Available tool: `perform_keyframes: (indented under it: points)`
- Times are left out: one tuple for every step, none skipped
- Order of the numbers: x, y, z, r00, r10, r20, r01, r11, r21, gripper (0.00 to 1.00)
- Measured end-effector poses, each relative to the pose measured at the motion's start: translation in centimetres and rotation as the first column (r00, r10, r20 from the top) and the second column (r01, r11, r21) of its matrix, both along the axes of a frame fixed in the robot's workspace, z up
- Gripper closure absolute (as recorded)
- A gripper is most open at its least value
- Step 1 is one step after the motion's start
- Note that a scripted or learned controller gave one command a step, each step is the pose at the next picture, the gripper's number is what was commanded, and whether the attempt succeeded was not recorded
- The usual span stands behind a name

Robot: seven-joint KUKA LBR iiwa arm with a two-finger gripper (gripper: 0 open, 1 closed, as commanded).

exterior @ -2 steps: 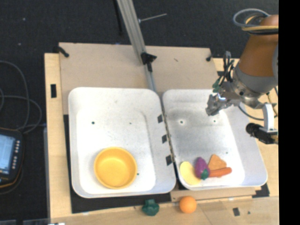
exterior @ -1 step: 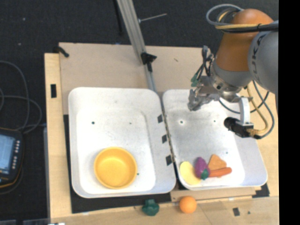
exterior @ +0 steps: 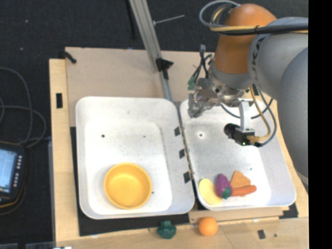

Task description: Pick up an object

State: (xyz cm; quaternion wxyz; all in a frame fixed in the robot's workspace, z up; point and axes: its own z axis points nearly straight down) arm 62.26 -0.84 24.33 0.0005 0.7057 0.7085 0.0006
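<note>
My gripper point(exterior: 196, 108) hangs over the far left corner of the right bin point(exterior: 270, 162), under the orange wrist band. Nothing shows between its fingers. At the near edge of that bin lies a cluster of toy food: a pale yellow piece point(exterior: 206, 190), a purple eggplant point(exterior: 222, 184), an orange wedge point(exterior: 239, 179) and a carrot point(exterior: 244, 191). The gripper stands well back from this cluster. A yellow bowl point(exterior: 127, 185) sits in the near part of the left bin point(exterior: 98, 123).
An orange ball point(exterior: 207, 226) and a dark green toy point(exterior: 166, 230) lie on the bench in front of the bins. A slanted metal rail point(exterior: 149, 35) runs down to the gap between the bins. A black cable fitting point(exterior: 234, 133) hangs over the right bin.
</note>
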Motion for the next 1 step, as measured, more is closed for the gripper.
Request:
perform_keyframes:
  points:
    - [0.51,5.04,-0.52,1.0,-0.001,0.001,0.001,1.0,-0.001,1.0]
